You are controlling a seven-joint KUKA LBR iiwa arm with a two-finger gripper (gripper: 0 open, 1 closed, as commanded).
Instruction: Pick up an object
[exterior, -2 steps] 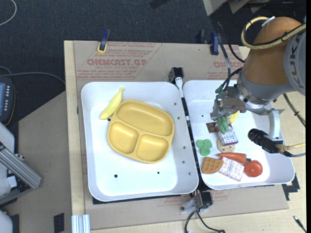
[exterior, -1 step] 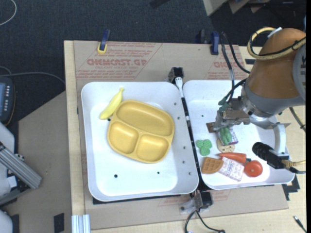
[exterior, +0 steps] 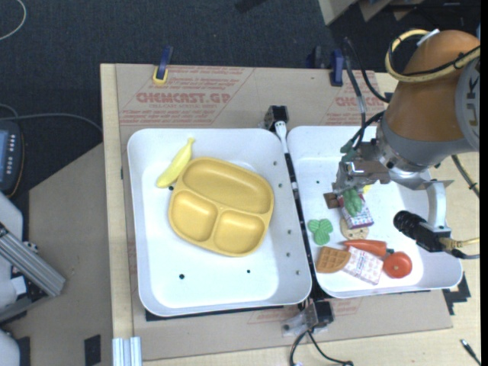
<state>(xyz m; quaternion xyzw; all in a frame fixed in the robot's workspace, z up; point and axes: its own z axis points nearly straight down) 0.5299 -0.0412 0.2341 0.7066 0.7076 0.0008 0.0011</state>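
My gripper (exterior: pixel 353 180) hangs low over the middle of the right bin (exterior: pixel 305 149), under the orange-banded wrist. Just below its tip lie a small green item (exterior: pixel 353 203), a brown piece (exterior: pixel 332 200) and a purple-and-white packet (exterior: pixel 357 216). I cannot make out whether the gripper touches or holds any of them. Toward the bin's front lie a green leafy toy (exterior: pixel 320 229), a waffle piece (exterior: pixel 332 259), a carrot (exterior: pixel 367 245), a red-and-white packet (exterior: pixel 364 266) and a tomato (exterior: pixel 397 264).
The left bin (exterior: pixel 145 204) holds a yellow divided plate (exterior: pixel 221 206) and a banana (exterior: pixel 174 165) at its back left. A black cylinder (exterior: pixel 415 230) on a bracket juts over the right bin's right side. Cables run behind the arm.
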